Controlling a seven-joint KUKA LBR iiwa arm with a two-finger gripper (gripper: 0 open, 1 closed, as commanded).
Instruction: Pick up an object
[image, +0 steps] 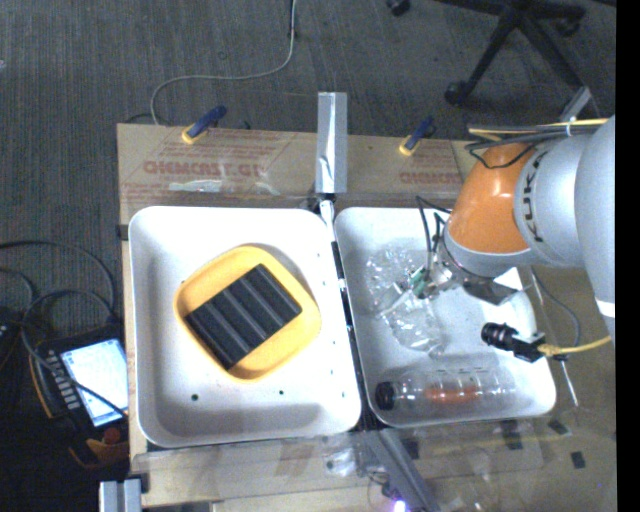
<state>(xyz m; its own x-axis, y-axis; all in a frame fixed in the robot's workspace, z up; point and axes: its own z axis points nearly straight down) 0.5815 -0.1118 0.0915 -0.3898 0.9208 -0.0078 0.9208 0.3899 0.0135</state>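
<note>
In the right bin (540, 400) lies a crumpled clear plastic piece (400, 300) near the middle. A clear plastic bottle (450, 392) with a dark cap lies on its side along the front wall. My gripper (428, 281) reaches down under the orange wrist band (490, 210), its tip right at the upper right edge of the crumpled plastic. The arm covers most of it. In the left bin (160, 400) rests a yellow block with a black ribbed top (247, 310), turned at an angle.
A small black cylinder on a yellow cable (505, 337) hangs over the right bin's right side. A metal divider post (330, 140) stands behind the bins. Two blue-and-yellow clamps (203, 124) hold the cardboard backing. A tablet (90, 380) lies on the floor at left.
</note>
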